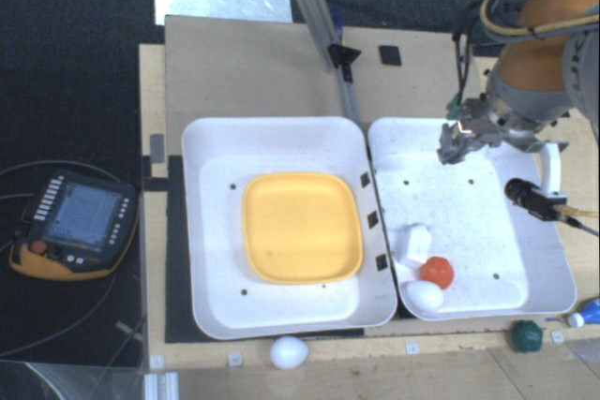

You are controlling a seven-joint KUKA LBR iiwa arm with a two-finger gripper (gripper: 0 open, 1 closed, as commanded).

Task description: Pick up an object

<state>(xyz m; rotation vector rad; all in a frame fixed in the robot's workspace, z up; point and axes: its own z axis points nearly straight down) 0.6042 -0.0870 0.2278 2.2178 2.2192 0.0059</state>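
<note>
I see two white bins on the tabletop [187, 70]. The left bin [211, 295] holds a smooth yellow plate [302, 226] with round corners. The right bin [487, 290] holds a red ball [437, 273], a white egg [425, 296] and a white block [413, 243] — all near its front left corner. My gripper [454, 148] hangs over its far side — I cannot tell how it is set

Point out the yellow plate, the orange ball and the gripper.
yellow plate [302, 227]: camera view, the flat middle of the plate, in the left bin.
orange ball [436, 273]: camera view, top of the ball, in the right bin's near corner.
gripper [453, 149]: camera view, its dark tip above the right bin.
</note>
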